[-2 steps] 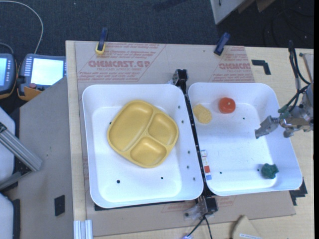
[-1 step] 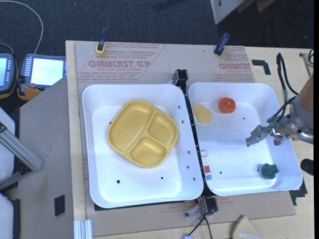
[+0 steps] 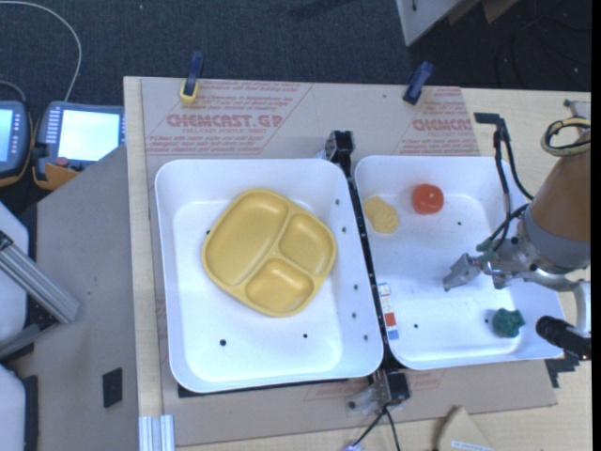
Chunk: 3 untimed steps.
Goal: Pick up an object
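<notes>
The jaws [image 3: 458, 273] hang low over the right bin [image 3: 441, 346], holding nothing; how far open, I cannot tell. A tomato [image 3: 427, 198] sits near the bin's far edge.

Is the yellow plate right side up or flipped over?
Right side up. The yellow plate lies flat in the left bin, and its three sunken sections face up toward the camera.
</notes>
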### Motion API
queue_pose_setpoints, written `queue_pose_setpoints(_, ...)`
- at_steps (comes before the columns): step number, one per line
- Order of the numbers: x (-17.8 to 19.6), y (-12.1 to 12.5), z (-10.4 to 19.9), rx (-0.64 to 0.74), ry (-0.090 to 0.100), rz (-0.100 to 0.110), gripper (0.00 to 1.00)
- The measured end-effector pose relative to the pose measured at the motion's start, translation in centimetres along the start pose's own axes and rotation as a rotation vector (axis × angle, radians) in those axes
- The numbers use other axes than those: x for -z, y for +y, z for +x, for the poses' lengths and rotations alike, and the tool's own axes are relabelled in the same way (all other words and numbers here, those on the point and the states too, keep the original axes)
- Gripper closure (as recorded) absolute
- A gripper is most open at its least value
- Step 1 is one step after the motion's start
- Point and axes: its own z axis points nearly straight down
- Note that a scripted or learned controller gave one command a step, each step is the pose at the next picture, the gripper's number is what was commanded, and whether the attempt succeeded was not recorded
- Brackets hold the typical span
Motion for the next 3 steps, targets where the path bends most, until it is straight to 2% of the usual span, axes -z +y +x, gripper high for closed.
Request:
queue_pose_setpoints(1,-4.9,0.0,0.0,-0.001,-0.001,-0.002,0.00)
queue_pose_setpoints(2,-3.6,0.1,0.0,-0.001,-0.004,-0.008,1.00)
queue_pose_setpoints(3,2.6,0.6,-0.2,0.001,-0.005,-0.011,1.00)
